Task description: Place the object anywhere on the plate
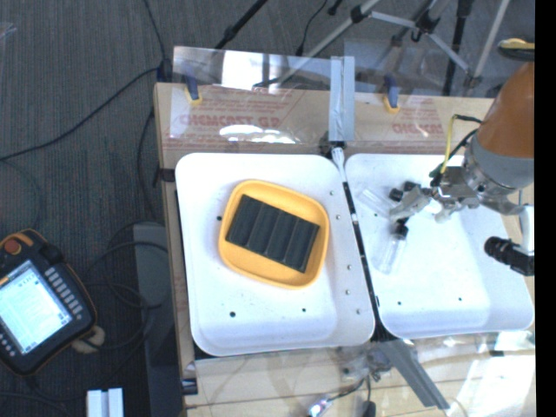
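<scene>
While object [270,231] fills plate [235,261], bin [208,311] margins surround.

Counter [261,120]: wooden | left white bin [200,259] and right white bin [452,302] side by side, touching | clear panel [261,68] along back edge

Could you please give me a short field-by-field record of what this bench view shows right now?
plate: yellow plate in the left bin
on plate: dark ridged object lying across its middle
gripper: gripper over the right bin, upper part
arm: grey with orange band, reaching in from the right
off bench: handheld pendant on the floor, left
</scene>
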`<state>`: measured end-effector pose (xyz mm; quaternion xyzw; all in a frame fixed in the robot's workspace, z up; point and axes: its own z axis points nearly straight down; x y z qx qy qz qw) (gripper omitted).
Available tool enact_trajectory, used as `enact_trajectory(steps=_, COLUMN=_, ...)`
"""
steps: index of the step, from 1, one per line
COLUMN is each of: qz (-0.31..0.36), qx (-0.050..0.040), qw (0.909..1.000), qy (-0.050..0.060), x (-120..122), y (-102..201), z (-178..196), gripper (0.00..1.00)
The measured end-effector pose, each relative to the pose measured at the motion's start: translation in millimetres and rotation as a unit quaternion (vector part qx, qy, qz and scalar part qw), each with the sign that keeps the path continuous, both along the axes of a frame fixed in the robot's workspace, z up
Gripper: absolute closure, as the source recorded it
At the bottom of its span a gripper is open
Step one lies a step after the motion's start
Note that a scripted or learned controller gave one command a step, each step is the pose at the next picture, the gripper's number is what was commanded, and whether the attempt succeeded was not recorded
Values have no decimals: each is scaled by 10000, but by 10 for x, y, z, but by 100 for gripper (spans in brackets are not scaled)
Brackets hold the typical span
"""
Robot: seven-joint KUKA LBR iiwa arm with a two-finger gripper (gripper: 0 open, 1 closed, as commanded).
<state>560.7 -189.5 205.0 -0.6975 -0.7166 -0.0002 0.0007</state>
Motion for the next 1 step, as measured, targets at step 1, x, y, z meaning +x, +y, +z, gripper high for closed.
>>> enact_trajectory(steps=1, qz=242, qx=-5, qw=9997, qy=12, x=332, y=806, z=-478, gripper=100)
